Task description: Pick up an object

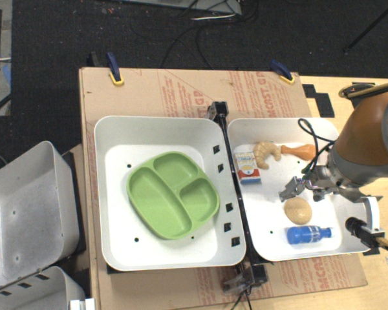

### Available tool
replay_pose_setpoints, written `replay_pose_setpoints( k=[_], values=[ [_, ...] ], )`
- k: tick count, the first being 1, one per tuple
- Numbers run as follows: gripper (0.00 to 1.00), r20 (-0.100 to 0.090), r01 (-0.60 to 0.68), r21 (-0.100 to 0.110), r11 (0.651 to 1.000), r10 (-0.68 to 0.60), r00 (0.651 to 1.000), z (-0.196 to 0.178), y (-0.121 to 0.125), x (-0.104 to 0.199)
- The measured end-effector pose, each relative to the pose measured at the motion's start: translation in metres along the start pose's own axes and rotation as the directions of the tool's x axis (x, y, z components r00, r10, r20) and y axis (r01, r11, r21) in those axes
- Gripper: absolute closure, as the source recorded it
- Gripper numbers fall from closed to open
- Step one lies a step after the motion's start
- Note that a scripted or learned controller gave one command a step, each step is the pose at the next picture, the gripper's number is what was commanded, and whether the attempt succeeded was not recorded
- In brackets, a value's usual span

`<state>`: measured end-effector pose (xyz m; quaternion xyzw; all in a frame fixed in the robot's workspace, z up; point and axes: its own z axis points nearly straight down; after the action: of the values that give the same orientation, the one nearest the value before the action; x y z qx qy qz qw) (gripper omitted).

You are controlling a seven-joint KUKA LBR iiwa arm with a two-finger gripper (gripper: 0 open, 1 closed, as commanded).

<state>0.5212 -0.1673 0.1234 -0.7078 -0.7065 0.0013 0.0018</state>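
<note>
Right now you have two white bins side by side on the bench: the left bin [110,141] holds a green divided plate [172,194], three compartments, lying flat and turned at a slant. The right bin [271,247] holds five things: a small white carton [247,163] near its left wall, a pale knobbly piece [266,152] just beside the carton, an orange piece [300,151] touching that one and tapering toward the right, a tan rounded lump [298,210] near the middle, and a blue bottle [308,235] below the lump. The bottle lies on its side, its long axis running left to right. Your gripper [299,187] hangs just above the tan lump, its dark fingers spread apart with nothing between them; you cannot tell whether they touch the lump.
</note>
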Motion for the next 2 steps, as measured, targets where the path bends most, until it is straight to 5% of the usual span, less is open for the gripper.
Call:
replay_pose_setpoints(
  k=[1, 2],
  values=[
    [1.00, 0.000, 0.000, -0.004, 1.000, 0.000, 1.000, -0.013, 0.001, 0.001],
    [1.00, 0.003, 0.005, -0.011, 1.000, -0.005, 1.000, -0.075, -0.003, 0.002]
  ],
)
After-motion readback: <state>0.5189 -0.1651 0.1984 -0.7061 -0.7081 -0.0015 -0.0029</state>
